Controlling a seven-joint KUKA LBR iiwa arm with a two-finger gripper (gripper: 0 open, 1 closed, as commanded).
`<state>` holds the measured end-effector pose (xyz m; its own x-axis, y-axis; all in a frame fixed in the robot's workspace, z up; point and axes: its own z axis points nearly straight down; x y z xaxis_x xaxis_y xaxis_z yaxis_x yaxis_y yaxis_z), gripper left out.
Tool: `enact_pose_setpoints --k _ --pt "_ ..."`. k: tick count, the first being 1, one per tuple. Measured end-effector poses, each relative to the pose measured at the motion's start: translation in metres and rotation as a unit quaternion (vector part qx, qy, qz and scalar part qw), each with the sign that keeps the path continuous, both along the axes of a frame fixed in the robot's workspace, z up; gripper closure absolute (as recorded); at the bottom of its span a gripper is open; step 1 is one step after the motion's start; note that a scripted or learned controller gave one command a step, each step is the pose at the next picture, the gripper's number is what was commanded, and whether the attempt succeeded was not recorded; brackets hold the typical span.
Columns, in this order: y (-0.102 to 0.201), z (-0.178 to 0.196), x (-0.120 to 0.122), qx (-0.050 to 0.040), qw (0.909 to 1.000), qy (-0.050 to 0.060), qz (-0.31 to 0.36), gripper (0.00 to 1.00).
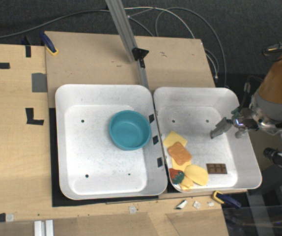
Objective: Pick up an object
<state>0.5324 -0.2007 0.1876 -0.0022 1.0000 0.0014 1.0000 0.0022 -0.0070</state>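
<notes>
Nearest the camera, along the front wall of the right-hand shallow white bin (249, 178), lie the candidates: a flat pale-yellow food piece (197, 174) touching a small red and green piece (176, 176), and just right of them a flat brown chocolate-bar block (216, 169) lying apart. Behind these sit an orange waffle-like slab (180, 154) overlapping a yellow cheese-like slice (174, 140). Farther left, in the other white bin (70, 132), stands a round teal plastic bowl (129, 130). The pincer (220, 128) hangs over the right bin's far right part, holding nothing; one dark finger shows, but whether it is apart or together I cannot tell. The chocolate block looks the cleanest target: come straight down, straddle its short sides, clear of the bin wall.
</notes>
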Motion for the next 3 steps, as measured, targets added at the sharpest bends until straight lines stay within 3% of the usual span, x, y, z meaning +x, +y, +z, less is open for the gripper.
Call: enact_pose_setpoints --k 1,2,3 --pt "-0.009 -0.056 0.001 -0.0004 1.0 0.0 -0.001 0.0" --pt "-0.008 -0.043 0.002 -0.0004 1.0 -0.002 0.0 1.0" --pt "-0.009 0.002 0.01 -0.0015 1.0 -0.005 0.0 1.0"
